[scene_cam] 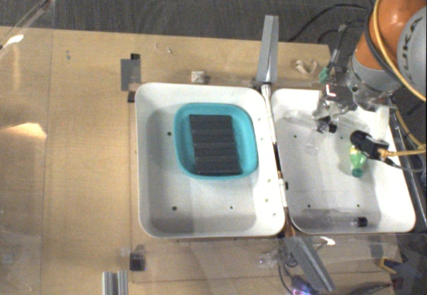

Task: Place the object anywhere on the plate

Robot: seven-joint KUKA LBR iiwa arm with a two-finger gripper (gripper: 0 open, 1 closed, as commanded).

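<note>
Over the far part of the right bin the gripper is seen, hung from the grey arm with its orange band that reaches in from the right. Whether it is spread or closed cannot be told, because that part is small and blurred; nothing is made out held in it. Just to the right of the gripper and a little nearer the camera, a small green object is seen lying on the floor of the same bin, close to but apart from the gripper. A black part with a yellow cable running off to the right is seen directly above the green object, partly overlapping its top end. Well to the left of the gripper, across the divider between the bins, the left bin is found, and in its far half a teal plate with rounded corners is set. A dark ribbed block is laid on the middle of that plate, so that only the plate's rim is left showing around it. Along the near wall of the right bin, well apart from the gripper, a thin clear tube with a dark end is seen lying flat.
</note>
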